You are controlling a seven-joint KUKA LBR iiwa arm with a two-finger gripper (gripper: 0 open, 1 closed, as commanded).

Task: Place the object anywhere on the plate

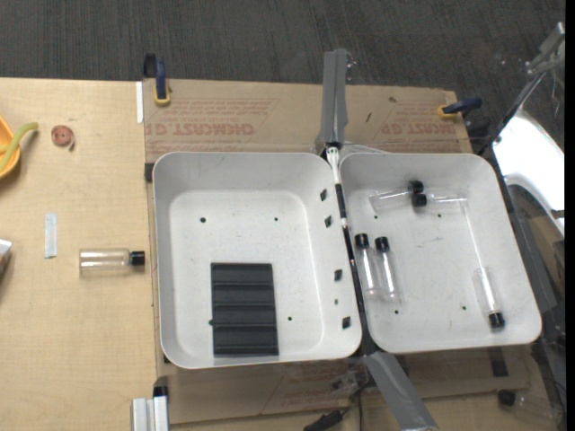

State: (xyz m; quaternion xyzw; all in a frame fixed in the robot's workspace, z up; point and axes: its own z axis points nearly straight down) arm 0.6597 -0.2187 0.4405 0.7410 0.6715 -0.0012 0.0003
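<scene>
Closest to me, a grey strut (400,402) juts out under the seam where the two bins meet. The bench (81,330) runs off to the left, with a sheet of cardboard (243,119) under the bins.

The left bin (166,268) holds the plate (243,308), a dark ribbed slab lying flat near the front wall, with nothing on it. The right bin (517,268) holds the vials: two side by side by the dividing wall (375,266), one near the front right corner (488,299), and what looks like a crossed pair toward the back (418,196), though clear glass on white makes that hard to read. A spare vial (108,259) lies on the bench, well apart from both bins.

I'd say the task is barely begun. The object, presumably one of those vials, sits in the right bin, so the pick, the carry over the divider and the set-down are all left. How the gripper stands, apart or together, I cannot tell from here.

There is plenty of bare floor around the plate at the back and both sides. The two vials by the divider lie close to the wall, which I'd expect to crowd a grasp. The corner one has more room.
</scene>
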